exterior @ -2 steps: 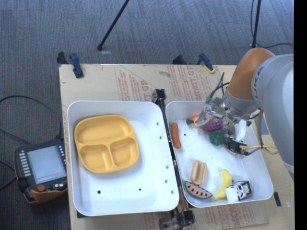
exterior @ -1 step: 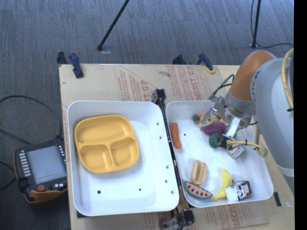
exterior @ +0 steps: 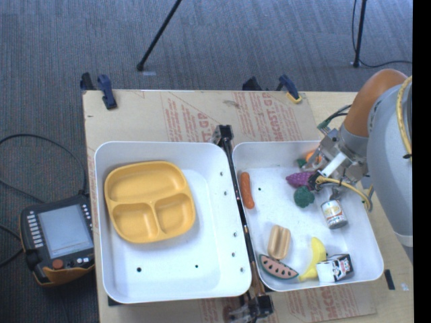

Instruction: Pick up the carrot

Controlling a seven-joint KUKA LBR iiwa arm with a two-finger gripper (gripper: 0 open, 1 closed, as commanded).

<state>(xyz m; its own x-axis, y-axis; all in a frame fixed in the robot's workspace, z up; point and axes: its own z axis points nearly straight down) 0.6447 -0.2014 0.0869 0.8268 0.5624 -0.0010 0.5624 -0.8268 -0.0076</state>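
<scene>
A small orange piece with a green end, which looks like the carrot [exterior: 308, 157], lies at the back of the right bin [exterior: 289, 155] and is mostly hidden by the arm's wrist. My gripper [exterior: 322, 169] is low in that bin, right beside and partly over this orange piece. It also sits just right of the purple grapes [exterior: 299, 178]. The view does not show anything held.
The right bin also holds an orange-red sausage-shaped piece [exterior: 247, 189] by its left wall, a green broccoli [exterior: 303, 197], a can [exterior: 334, 214], a bun [exterior: 279, 241], a watermelon slice [exterior: 278, 268], a banana [exterior: 315, 257] and a small box [exterior: 335, 268]. A yellow divided plate [exterior: 149, 200] lies in the left bin [exterior: 168, 274].
</scene>
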